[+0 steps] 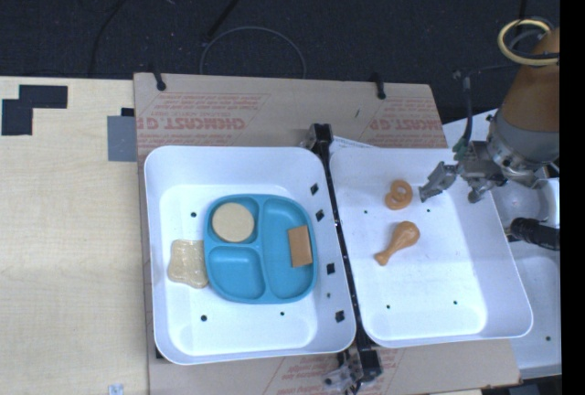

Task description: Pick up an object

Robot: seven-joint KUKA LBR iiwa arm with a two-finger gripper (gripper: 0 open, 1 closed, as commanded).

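The right bin (457, 311) holds two toy foods. A small tan pretzel-shaped ring (398, 194) lies near its upper middle, and a tan drumstick (398, 242) lies just below it. My gripper (454, 189) hangs over the bin's upper right, a short way right of the ring. Its two dark fingers are spread open with nothing between them. The left fingertip (429, 191) is close to the ring but apart from it.
The left bin (174, 174) bears a blue divided tray (247, 279) with a round beige disc (232, 221) and an orange block (299, 247). A pale bread-like piece (187, 262) lies left of the tray. A black divider (331, 229) separates the bins.
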